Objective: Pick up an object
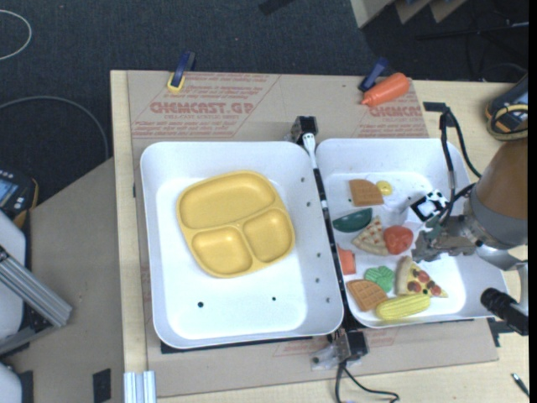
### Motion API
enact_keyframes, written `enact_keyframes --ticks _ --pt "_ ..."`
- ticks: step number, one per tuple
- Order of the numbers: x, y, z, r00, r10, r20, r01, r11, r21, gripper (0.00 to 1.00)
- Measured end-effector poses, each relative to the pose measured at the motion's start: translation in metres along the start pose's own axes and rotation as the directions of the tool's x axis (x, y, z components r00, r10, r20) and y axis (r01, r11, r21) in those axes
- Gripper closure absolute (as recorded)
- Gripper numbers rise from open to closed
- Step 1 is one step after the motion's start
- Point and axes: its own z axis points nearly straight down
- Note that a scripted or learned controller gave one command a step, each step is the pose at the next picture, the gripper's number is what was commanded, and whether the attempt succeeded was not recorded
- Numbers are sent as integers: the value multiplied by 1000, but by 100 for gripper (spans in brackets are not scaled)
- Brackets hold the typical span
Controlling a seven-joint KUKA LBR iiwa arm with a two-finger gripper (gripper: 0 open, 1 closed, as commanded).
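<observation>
I see the gripper low in the right bin, just beside the tomato w/ other toy food; fingers possibly together, can't tell. Yellow tray in left bin.

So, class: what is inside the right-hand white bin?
The right bin holds toy food: a corn cob, tomato, pizza slices, waffles and a green piece. The claw reaches in, covering whatever lies beneath it.
</observation>
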Motion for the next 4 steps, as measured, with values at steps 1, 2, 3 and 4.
enact_keyframes --ticks 1,2,3,4 --pt "0 1 -53 1000 -1 0 1 1000 0 100" --pt "53 17 -60 1000 -7 -3 7 1000 2 100" --pt "101 46 -69 1000 -7 -3 7 1000 1 100" --pt "144 67 -53 1000 -5 -3 5 1000 4 100"
